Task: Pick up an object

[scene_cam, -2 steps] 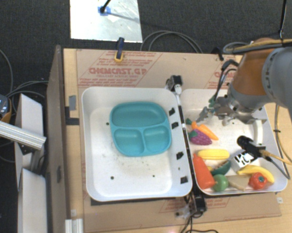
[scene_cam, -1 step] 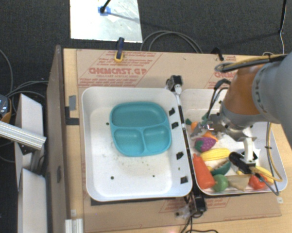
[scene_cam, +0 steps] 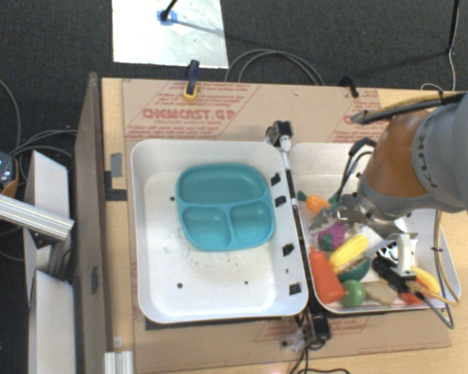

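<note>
The right bin (scene_cam: 319, 156) holds a heap of toy food along its left side. In it lie a small orange piece (scene_cam: 317, 203), a purple piece (scene_cam: 335, 234), a yellow corn cob (scene_cam: 349, 250), a long orange-red carrot (scene_cam: 325, 275) and a green ball (scene_cam: 354, 292). My gripper (scene_cam: 332, 215) reaches in from the right and sits low over the heap, just above the purple piece and beside the small orange piece. The wrist hides how its jaws stand, and I see nothing held in it.
The left bin (scene_cam: 156, 232) carries a teal divided plate (scene_cam: 224, 207). A black-clipped divider (scene_cam: 290, 209) separates the two bins. A tan piece (scene_cam: 378, 293) lies at the right bin's front. Cables run behind the bench.
</note>
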Motion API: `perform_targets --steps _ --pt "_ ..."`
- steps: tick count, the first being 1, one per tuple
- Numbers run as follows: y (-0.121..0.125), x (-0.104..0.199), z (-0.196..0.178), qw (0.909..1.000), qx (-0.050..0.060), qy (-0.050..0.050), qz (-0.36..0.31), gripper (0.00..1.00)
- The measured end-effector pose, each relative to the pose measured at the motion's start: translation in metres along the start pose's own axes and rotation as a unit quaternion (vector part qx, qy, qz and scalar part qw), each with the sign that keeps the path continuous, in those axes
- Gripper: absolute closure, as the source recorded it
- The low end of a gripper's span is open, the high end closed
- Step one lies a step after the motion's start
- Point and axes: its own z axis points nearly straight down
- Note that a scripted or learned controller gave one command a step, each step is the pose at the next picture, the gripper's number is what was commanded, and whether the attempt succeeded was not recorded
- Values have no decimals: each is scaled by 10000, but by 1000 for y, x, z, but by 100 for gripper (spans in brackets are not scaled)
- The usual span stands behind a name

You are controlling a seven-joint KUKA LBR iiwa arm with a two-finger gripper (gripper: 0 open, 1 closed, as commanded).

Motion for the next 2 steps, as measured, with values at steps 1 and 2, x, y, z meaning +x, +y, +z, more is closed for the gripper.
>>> perform_targets --steps 1,2 --pt "2 0 -11 10000 -23 -3 -9 100" --pt "-66 30 -105 10000 -35 4 -23 100"
